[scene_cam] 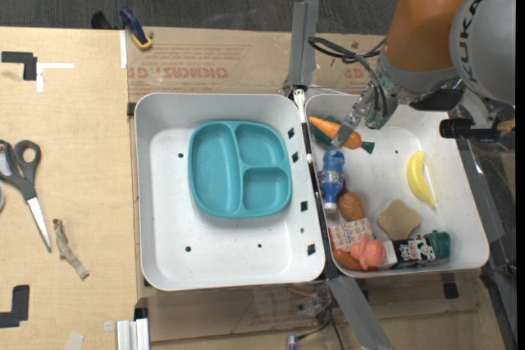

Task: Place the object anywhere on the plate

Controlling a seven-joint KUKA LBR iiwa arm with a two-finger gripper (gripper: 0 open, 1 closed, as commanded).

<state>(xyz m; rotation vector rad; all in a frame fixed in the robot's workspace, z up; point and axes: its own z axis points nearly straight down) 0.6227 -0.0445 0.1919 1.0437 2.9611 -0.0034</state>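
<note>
Presently we are observing the gripper (351,129) closing its fingers on the carrot (336,131) in the right bin (459,258), well apart from the teal plate (239,169) lying in the left bin (164,258).

We saw the arm (459,20) cut off by the frame's right edge. The gripper (361,117) blurred over the carrot (335,130), so contact was unclear. A pink thing (369,252), perhaps a toy, stayed half buried among its neighbours.
</note>
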